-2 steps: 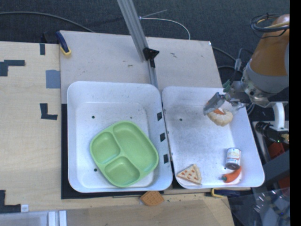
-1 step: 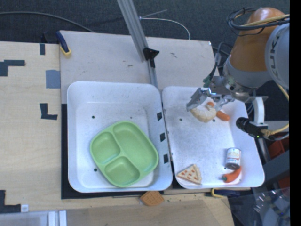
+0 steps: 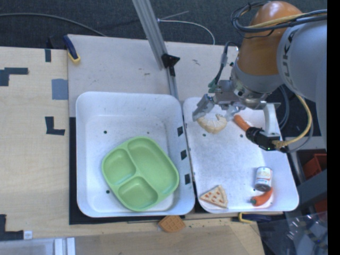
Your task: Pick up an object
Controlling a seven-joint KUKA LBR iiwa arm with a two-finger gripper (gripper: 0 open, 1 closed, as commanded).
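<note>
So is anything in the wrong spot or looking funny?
Yes. A small waffle-like snack lies outside both bins, on the bench edge just below the left bin. The other little items, such as the pizza slice and the can, sit inside the right bin.

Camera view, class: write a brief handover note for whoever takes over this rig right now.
Gripper: low over the right bin's far end, at a pale bread-like piece; grasp cannot be confirmed.
Right bin also holds an orange carrot-like piece, a small can, a pizza slice and an orange-red toy.
Left bin: green divided plate.
Done: nothing lifted yet.
Left: grip and lift one object.
</note>
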